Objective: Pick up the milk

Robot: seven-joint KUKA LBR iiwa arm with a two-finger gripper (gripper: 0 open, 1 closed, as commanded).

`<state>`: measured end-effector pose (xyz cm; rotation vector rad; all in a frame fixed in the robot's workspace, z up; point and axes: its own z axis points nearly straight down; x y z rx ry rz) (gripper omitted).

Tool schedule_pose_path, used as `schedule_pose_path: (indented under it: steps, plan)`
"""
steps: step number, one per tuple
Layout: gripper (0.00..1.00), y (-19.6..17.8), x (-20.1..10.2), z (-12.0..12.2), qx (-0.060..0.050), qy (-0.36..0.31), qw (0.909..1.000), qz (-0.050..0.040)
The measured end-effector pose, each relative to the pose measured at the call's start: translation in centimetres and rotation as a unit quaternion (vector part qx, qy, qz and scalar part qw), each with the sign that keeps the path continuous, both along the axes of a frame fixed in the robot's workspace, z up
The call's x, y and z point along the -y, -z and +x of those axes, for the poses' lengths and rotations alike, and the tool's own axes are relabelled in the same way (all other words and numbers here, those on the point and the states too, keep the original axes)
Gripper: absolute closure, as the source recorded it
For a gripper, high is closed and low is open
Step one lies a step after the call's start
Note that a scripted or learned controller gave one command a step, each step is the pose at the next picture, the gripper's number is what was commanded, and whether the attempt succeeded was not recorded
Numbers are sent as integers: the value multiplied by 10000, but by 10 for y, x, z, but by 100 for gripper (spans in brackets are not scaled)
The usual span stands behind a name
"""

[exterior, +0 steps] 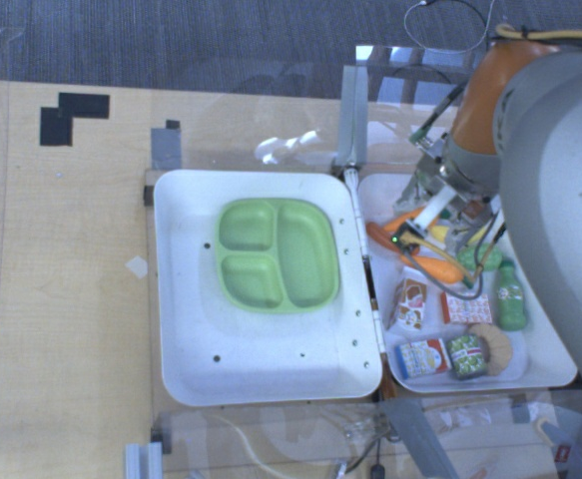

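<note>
Two shallow white bins sit side by side on my bench, and the grey arm (555,168) comes in from the right, its bulk covering much of the right bin's far corner. The left bin (191,347) holds one thing, a green divided plate (276,254) with three compartments, lying near the bin's centre with bare white floor all around it.

The right bin (380,203) is crowded. From the upper left a carrot (425,260) runs diagonally down to the right. A green bottle (510,294) stands near the right wall. Along the near edge I see a blue-and-white carton (422,357), a small dark green packet (466,355) and a round tan cookie-like disc (493,347) lined up close together. A red-and-white packet (465,308) lies above them.

The milk (410,303) I take to be the small brown-and-white carton in the middle left of the right bin, just beside the wall shared with the left bin. Its long axis runs roughly toward and away from me, tilted slightly, top end pointing away. It has a little free floor above it, but the blue carton sits near its lower end.

The gripper (422,230) hangs over the carrot, above the milk and apart from it. I cannot tell whether its jaws are open or closed.
</note>
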<state>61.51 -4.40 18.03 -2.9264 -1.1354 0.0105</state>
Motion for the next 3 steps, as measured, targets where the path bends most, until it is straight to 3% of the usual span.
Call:
schedule_pose_path:
  steps: [1, 2, 3]
  plan:
    - [0, 66, 60, -47, 8, -357, 9994, 8]
    - [0, 49, 71, -128, 11, 266, 9996, 11]
    - [0, 69, 58, -125, 81, -139, 9999, -8]
